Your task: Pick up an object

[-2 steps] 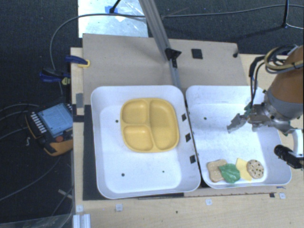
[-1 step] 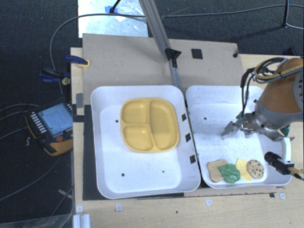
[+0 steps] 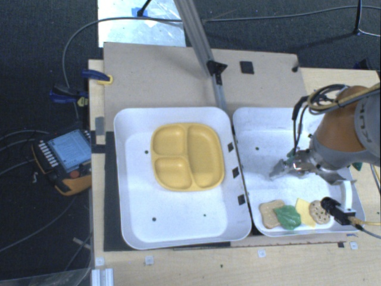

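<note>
Yellow plastic, a three-part tray (image 3: 188,156) is lying in the left bin (image 3: 134,219), while in the right bin (image 3: 262,130) the end effector (image 3: 284,168) is hovering with nothing between its parted fingers, above toy food (image 3: 296,214) crowding that bin's front edge.

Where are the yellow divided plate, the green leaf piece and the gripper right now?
yellow divided plate (image 3: 188,157): camera view, on its central ridge.
green leaf piece (image 3: 289,217): camera view, its middle.
gripper (image 3: 282,169): camera view, between fingertips.
</note>
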Motion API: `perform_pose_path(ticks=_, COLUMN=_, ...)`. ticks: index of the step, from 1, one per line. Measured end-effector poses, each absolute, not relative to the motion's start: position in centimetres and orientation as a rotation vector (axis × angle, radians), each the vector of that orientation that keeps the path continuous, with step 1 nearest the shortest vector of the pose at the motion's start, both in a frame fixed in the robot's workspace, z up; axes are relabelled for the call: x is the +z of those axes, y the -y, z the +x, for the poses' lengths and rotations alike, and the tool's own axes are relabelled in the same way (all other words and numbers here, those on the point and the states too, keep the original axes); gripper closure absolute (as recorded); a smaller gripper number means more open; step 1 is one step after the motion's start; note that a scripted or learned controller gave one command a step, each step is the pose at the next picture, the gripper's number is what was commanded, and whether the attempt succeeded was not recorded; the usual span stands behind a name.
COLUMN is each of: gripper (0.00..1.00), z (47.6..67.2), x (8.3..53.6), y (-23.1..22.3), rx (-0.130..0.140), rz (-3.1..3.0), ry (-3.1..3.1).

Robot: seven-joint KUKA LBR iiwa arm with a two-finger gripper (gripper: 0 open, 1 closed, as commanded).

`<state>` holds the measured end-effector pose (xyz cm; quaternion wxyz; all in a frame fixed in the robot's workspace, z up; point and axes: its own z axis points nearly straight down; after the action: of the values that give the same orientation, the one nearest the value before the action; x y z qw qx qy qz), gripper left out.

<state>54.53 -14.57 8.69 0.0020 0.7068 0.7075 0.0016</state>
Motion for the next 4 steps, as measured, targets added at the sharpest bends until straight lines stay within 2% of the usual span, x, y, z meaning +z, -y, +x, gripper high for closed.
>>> perform_pose_path(ticks=1, gripper=1.0, z=54.7, x=10.0, y=14.7, rx=0.009, rz=2.212, ry=-2.214)
perform_pose_path(ticks=2, gripper=1.0, z=55.6, x=14.7, y=14.8, rx=0.005, rz=2.212, ry=-2.223)
perform_pose_path(ticks=3, gripper=1.0, z=55.3, x=19.3, y=14.2, rx=0.005, rz=2.213, ry=-2.223)
perform_pose_path(ticks=4, gripper=1.0, z=55.7, x=25.8, y=14.3, rx=0.007, rz=2.21, ry=-2.222)
